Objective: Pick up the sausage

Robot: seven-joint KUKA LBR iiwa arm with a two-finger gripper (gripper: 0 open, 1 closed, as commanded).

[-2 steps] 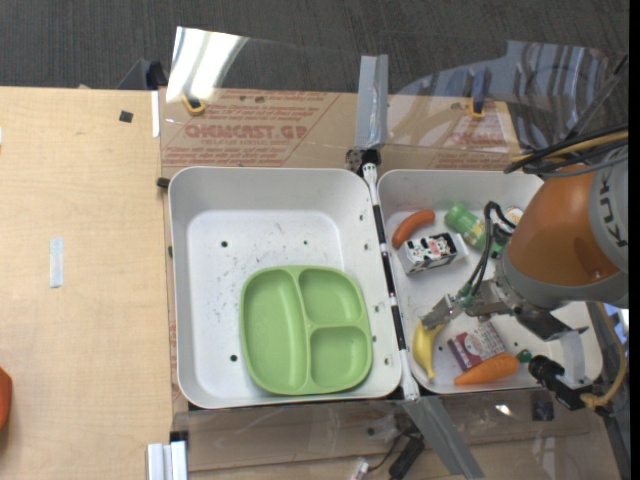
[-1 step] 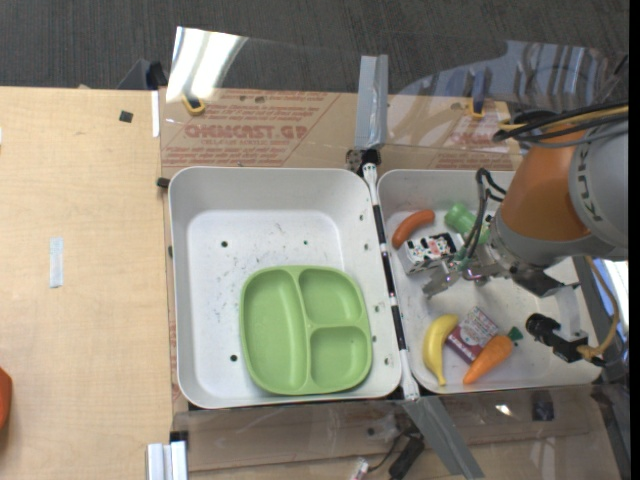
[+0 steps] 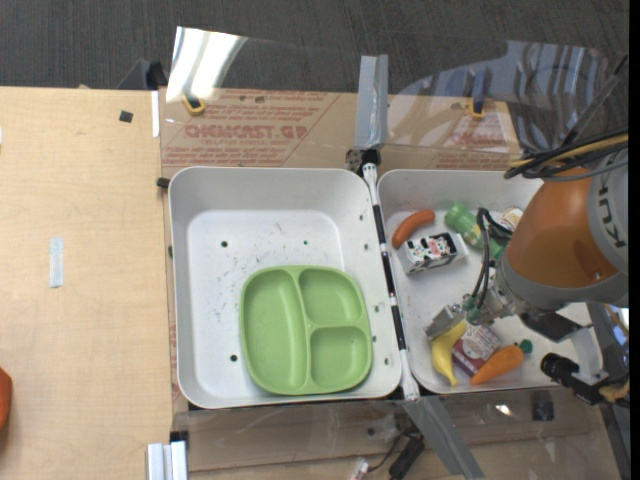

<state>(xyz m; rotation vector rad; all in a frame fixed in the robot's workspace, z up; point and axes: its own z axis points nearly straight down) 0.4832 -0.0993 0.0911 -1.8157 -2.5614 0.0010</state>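
The sausage (image 3: 412, 226) is a small orange-red link lying at the far left of the right bin (image 3: 395, 193), close to the divider. My gripper (image 3: 452, 320) reaches down in the lower middle of that bin, well below the sausage, beside a yellow banana (image 3: 444, 356) and a small packet (image 3: 478, 343). The orange band of the arm (image 3: 560, 243) hangs over the bin's right side and hides what lies beneath it.
A black-and-white carton (image 3: 432, 251) lies just below the sausage. A green item (image 3: 462, 217) sits to its right, and a carrot (image 3: 498, 365) lies at the front. The left bin (image 3: 200, 268) holds a green divided plate (image 3: 305, 328).
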